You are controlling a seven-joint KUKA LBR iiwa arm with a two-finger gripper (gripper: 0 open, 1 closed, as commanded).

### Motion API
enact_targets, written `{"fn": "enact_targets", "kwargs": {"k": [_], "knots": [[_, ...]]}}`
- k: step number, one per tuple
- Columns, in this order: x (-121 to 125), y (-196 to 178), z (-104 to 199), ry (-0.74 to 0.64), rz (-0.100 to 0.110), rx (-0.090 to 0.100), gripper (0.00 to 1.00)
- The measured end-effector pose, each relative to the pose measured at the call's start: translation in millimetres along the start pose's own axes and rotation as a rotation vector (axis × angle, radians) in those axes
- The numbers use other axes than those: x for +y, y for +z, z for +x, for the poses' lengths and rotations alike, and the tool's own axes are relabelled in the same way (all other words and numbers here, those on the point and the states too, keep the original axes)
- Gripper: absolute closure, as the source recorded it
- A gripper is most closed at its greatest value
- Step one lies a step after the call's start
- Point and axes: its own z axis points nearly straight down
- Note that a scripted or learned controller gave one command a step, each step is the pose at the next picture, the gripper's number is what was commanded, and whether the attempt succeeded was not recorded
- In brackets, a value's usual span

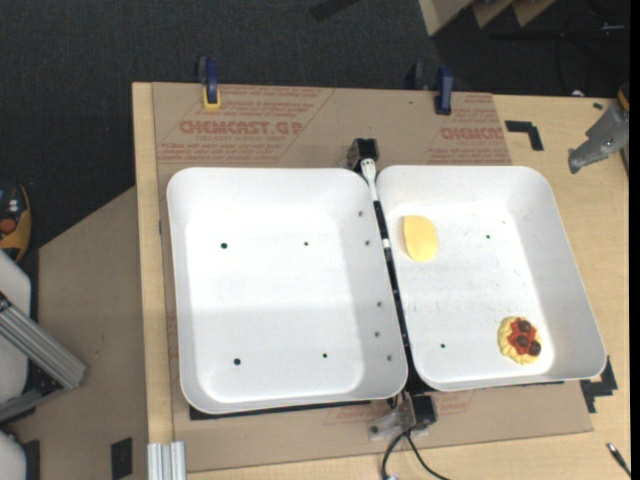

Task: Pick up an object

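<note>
Bench, two bins | gripper (pixel 600 143) far right, grip unreadable | yellow piece (pixel 420 238), pizza toy (pixel 520 339) in right bin (pixel 560 218) | risk: flat pieces slip from pinch

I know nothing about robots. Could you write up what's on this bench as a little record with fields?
bench: brown board with printed lettering, held by two clamps at the far edge
bins: left bin and right bin, white, side by side
right bin contents: yellow piece near the divider; small yellow item with red and dark spots at the near right corner
end effector: at the right edge, beyond the bins, holding nothing visible
task state: nothing picked up yet
</note>
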Motion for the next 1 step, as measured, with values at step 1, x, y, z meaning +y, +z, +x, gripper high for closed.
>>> {"fn": "enact_targets", "kwargs": {"k": [1], "knots": [[28.2,156.5,45.9,-0.002,0.037,0.007,0.00]]}}
